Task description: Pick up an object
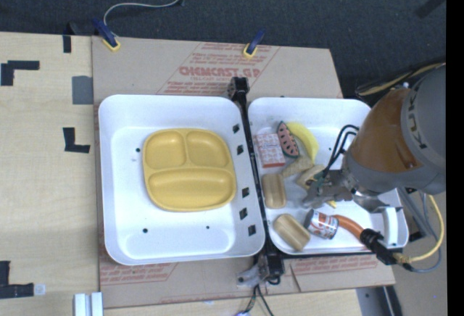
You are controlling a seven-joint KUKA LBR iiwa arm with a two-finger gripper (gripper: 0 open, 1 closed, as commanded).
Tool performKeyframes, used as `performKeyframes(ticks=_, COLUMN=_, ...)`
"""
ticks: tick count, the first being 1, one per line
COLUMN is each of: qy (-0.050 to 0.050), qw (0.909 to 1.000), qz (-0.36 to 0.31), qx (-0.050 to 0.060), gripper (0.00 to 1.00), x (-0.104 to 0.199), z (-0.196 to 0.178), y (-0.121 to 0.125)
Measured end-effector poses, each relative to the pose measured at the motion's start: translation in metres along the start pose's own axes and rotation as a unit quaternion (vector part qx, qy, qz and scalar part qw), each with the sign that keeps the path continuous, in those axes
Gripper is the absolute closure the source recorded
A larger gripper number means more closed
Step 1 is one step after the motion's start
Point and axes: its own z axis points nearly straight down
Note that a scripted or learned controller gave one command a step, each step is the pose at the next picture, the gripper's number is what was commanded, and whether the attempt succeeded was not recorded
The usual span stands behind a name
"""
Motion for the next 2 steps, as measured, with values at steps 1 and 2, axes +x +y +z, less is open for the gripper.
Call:
performKeyframes(ticks=1, qy=0.0, qw=1.0, qz=0.0, qx=0.0, gripper=0.0, x=0.0, z=0.0, y=0.0)
performKeyframes(ticks=2, qy=0.0, qw=1.0, qz=-0.001, qx=0.001, gripper=1.0, x=0.0006, z=-0.0091, y=0.0002)
